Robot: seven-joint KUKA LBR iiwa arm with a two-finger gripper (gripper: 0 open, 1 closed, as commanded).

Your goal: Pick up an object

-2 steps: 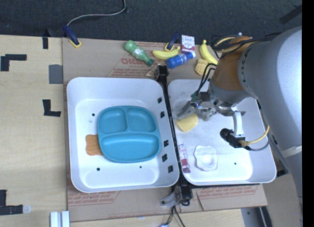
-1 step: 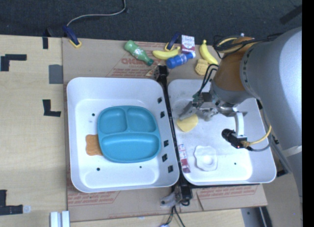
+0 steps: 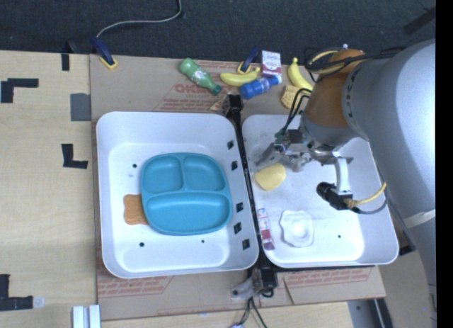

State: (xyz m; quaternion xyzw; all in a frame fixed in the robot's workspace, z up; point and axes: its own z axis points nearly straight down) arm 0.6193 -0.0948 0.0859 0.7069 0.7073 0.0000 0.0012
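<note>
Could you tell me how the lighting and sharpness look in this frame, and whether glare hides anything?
In the camera view, light is even and soft; the right bin is bright, so the white object barely stands out; the blue tray shows mild sheen; the near arm looks soft and oversized; the gripper by the yellow object is slightly blurred.
</note>
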